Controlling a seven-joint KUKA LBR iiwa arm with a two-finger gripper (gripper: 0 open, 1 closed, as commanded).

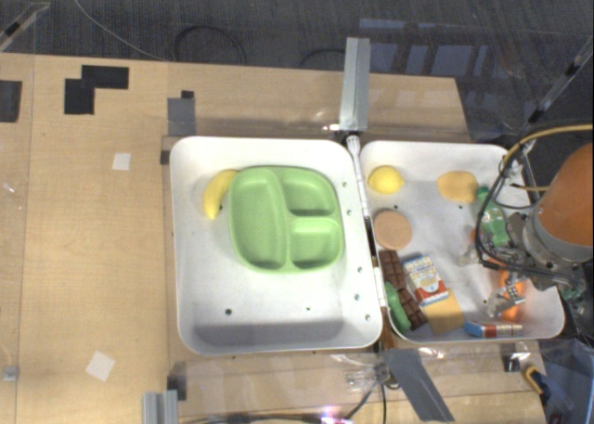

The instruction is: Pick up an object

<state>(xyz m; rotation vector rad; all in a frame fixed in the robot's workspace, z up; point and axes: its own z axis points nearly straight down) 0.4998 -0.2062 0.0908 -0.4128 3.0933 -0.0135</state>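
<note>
Right bin (436,158): shallow white tray with rounded corners, smooth plastic, at the counter's right end. Contents, from its far edge to its near edge:
- Lemon (385,179), yellow, oval, dimpled look, in the far left corner.
- Bread roll (457,185), tan-yellow, rounded, near the far edge, right of the lemon and apart from it.
- Round disc (393,227), pinkish brown, flat, against the left wall.
- Chocolate bar (397,285), dark brown, long and segmented, along the left wall toward the near edge.
- Small carton (424,279), white with red and blue print, box-shaped, just beside the chocolate bar.
- Yellow block (445,314), wedge-like, touching the carton's near side.
- Marker-like stick (494,328), slim, blue and red, lying flat at the near edge.
- Green item (493,224) at the right wall, partly hidden by cables; shape unclear.

Hand (510,294): low over the bin's near right corner, beneath the grey wrist with its orange band (568,201). Small orange and white pieces show there; whether the fingers are spread or closing on anything cannot be told.

Left bin (200,320): same white tray, touching the right one along a shared wall. Holds a green divided plate (283,218), glossy, three compartments, rounded square, and a banana (216,193), yellow, curved, tucked against the plate's left rim.

Counter (83,255): pale wood grain, matte.
</note>
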